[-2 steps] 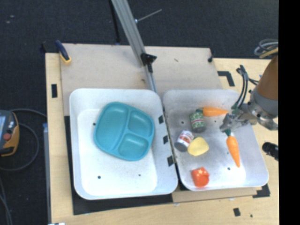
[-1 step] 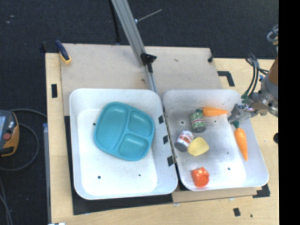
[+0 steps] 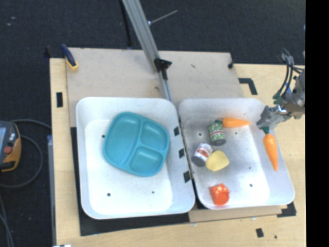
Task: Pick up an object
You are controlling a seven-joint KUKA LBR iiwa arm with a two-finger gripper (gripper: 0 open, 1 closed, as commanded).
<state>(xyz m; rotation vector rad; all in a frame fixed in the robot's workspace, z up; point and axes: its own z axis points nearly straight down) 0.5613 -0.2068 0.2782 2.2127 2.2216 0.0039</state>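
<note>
My gripper (image 3: 268,118) hovers at the upper right corner of the right bin (image 3: 257,187), coming in from the right. Just below it lies a long orange carrot (image 3: 271,149), pointing down along the bin's right wall; its top end is at the gripper's tip, and I cannot tell whether they touch. In the bin's middle sit a smaller orange carrot (image 3: 235,122), a green-labelled can (image 3: 217,131), a red-and-white can (image 3: 202,153) on its side, a yellow piece (image 3: 217,160) and a red piece (image 3: 219,194).
The left bin (image 3: 92,189) holds a teal divided plate (image 3: 136,143). A grey metal bar (image 3: 144,32) slants from the top down to the gap between the bins. Bare wooden bench (image 3: 195,73) surrounds both bins.
</note>
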